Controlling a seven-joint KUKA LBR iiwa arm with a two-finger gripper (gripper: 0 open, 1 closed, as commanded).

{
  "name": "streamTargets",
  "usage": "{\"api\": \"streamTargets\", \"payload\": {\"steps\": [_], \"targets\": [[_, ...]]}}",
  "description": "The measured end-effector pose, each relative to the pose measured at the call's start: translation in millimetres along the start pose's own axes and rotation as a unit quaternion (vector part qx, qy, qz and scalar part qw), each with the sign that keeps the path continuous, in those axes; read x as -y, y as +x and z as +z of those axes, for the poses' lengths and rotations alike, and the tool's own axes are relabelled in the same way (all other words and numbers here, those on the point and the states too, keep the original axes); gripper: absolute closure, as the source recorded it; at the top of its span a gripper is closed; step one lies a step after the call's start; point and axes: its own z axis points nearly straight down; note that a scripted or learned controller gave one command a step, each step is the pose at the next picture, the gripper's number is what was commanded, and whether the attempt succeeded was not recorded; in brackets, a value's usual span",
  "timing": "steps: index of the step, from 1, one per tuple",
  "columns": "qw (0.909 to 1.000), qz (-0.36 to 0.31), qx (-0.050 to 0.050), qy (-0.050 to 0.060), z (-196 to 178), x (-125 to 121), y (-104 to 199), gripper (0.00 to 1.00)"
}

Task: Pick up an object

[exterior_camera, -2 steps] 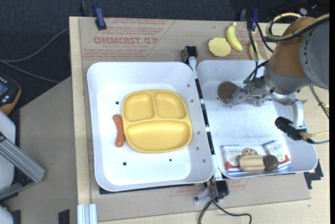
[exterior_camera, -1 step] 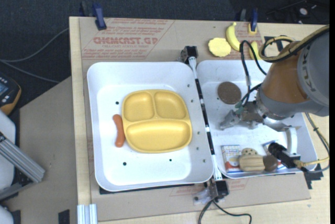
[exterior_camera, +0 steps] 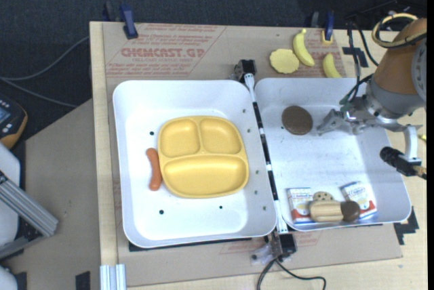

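Across the bench [exterior_camera: 169, 55], in the right-hand shallow white bin [exterior_camera: 339, 173], my hand [exterior_camera: 333, 122] hangs spread and holding nothing just beside the flat round brown disc [exterior_camera: 297, 120], so I judge I'm approaching and must next centre over it.

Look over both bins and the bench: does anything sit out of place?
Yes. Two bananas and a yellow chip-like piece lie on the bench behind the right bin, outside either bin. The sausage lies beside the yellow tray, not in it.
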Motion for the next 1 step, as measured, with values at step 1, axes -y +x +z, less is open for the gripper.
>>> {"api": "streamTargets", "payload": {"steps": [1], "targets": [[1.0000, -0.004, -0.002, 0.000, 0.5, -68.0, 16.0, 0.00]]}}
